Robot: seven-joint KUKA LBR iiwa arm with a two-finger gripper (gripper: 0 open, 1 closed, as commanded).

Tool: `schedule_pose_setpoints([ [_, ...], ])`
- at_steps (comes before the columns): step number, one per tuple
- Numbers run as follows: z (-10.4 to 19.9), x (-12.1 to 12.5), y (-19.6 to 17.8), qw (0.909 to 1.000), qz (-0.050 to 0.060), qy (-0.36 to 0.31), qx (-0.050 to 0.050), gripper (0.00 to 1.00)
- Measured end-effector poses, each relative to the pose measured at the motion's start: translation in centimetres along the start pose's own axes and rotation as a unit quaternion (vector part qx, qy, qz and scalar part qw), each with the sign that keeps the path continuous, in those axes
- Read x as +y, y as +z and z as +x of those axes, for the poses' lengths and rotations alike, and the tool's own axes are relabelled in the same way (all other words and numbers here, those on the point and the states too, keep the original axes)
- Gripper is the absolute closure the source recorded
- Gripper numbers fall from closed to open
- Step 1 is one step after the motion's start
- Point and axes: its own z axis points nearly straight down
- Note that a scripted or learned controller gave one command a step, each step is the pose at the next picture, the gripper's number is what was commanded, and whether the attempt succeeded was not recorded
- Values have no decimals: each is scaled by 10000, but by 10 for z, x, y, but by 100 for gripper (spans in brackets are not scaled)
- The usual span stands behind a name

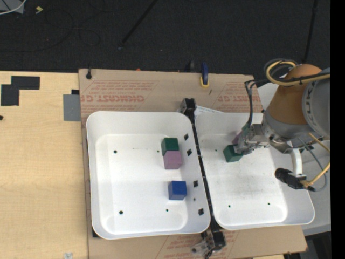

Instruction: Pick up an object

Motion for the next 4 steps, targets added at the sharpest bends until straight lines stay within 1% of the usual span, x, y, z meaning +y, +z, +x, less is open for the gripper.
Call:
schedule_pose_setpoints([
  [1,45,43,-49,9999,153,-22,-3,100],
  [2,55,14,-60,9998,186,7,-1,100],
  [3,50,-66,-56,9998,212,13,6,100],
  [4,44,-122,-43,9998,210,11,10,100],
])
